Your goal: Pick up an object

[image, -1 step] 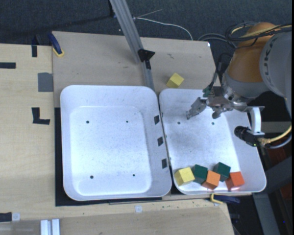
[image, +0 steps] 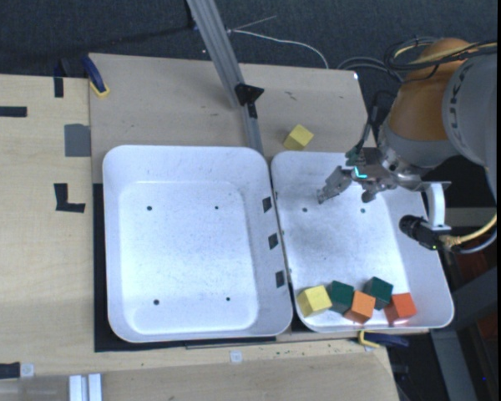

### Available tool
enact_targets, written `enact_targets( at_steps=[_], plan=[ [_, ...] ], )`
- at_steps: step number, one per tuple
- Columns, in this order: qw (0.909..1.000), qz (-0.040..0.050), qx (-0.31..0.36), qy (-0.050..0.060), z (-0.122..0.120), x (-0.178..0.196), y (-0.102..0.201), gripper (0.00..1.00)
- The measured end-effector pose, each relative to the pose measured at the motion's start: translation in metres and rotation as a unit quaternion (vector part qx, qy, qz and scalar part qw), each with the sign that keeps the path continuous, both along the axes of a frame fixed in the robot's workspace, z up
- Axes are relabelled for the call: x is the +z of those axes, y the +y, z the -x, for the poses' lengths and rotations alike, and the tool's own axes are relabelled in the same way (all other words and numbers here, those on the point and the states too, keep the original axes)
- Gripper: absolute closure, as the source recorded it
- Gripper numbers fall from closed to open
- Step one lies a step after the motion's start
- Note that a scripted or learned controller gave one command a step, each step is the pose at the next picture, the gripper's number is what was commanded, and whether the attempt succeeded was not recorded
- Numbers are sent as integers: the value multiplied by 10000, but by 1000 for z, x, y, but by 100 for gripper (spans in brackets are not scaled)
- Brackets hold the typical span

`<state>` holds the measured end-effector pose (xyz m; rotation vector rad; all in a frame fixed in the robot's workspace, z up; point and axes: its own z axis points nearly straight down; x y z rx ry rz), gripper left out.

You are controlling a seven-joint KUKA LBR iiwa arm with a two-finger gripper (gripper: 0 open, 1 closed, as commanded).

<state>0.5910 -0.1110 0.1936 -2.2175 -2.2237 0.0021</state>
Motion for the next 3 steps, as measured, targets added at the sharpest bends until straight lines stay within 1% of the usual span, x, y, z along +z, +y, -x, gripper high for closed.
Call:
enact_targets(
  at_steps=[2, 3],
  plan=[
    [10000, 0, -1, -2, 0, 0, 0, 0],
    [10000, 1, 5, 12, -75, -107, 3, 0]
  ],
)
